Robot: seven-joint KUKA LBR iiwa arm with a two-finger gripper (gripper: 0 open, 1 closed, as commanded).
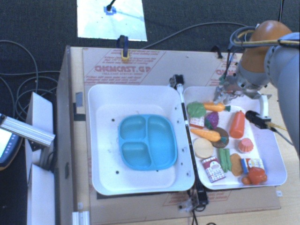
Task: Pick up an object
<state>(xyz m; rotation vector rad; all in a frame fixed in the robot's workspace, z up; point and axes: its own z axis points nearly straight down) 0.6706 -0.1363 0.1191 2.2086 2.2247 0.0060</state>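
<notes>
Evidently the gripper [224, 93] hung low over the right bin's [276, 158] far edge, just above a carrot [214, 107], likely lining up a pick; its grip state was unclear. That bin held crowded toy food; the left bin [101, 125] held a blue tray [147, 142]

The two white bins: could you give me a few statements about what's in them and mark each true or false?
1. A blue divided plate lies in the left bin. True.
2. The toy food is piled in the left bin. False: it fills the right bin.
3. The end effector is at the right bin's far edge, near a carrot. True.
4. The red bottle lies on the blue plate. False: it lies in the right bin.
</notes>
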